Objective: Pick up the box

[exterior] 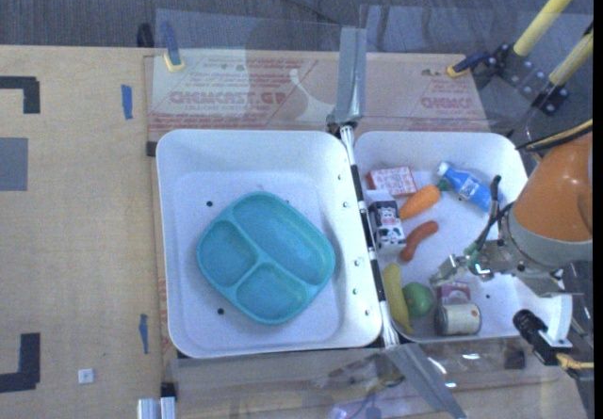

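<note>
Right bin (509,149): a shallow white tray on the right half of the tabletop (66,219), holding all the small items.
Box (392,181): a small flat carton with a red and white printed face, lying in the far left part of the right bin, close to the wall shared with the other bin.
Second carton (387,224): a smaller dark and white printed pack, just nearer than the box, against the same wall.
Carrot (419,201): orange, lying at a slant just right of the box.
Sausage (417,240): red-brown, lying at a slant nearer than the carrot.
Bottle (464,184): blue with a white end, on its side in the far right part of the bin.
Banana (395,297): yellow, along the near left wall.
Green fruit (418,298): round, just right of the banana.
Tin can (458,318): on its side at the near wall, right of the green fruit.
Hand (459,265): over the near middle of the right bin, above the tin can, well apart from the box; whether its grip is open or closed cannot be told, and nothing is seen in it.
Arm (556,210): grey with an orange band, reaching in from the right.
Left bin (179,163): white, holding a turquoise divided plate (266,257) with three compartments.
</note>
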Controlling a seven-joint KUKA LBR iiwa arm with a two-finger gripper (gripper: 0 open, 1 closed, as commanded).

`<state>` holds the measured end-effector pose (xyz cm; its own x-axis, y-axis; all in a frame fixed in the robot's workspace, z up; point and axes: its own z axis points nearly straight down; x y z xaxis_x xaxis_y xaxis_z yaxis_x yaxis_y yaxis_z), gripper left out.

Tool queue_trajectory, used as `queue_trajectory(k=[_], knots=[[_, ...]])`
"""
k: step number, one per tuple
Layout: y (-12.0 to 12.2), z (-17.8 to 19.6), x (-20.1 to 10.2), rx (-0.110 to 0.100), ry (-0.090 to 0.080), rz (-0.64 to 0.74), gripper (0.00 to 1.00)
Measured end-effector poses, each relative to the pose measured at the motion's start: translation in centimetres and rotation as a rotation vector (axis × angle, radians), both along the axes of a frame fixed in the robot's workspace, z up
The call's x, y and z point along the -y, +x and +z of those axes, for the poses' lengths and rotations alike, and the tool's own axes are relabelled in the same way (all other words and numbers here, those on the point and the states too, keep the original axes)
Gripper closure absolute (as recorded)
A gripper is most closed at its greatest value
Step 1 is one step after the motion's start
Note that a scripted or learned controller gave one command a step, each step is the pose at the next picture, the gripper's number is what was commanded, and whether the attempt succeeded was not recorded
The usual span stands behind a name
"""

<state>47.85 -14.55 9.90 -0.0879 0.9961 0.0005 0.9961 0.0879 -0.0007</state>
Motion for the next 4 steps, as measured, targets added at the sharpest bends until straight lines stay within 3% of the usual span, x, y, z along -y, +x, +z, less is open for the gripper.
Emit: queue_trajectory(k=[3, 4], knots=[[0.0, 0.0, 0.0, 0.0, 0.0, 0.0, 0.0], [5.7, 5.5, 3.8, 0.003, -0.002, -0.127, 0.0]])
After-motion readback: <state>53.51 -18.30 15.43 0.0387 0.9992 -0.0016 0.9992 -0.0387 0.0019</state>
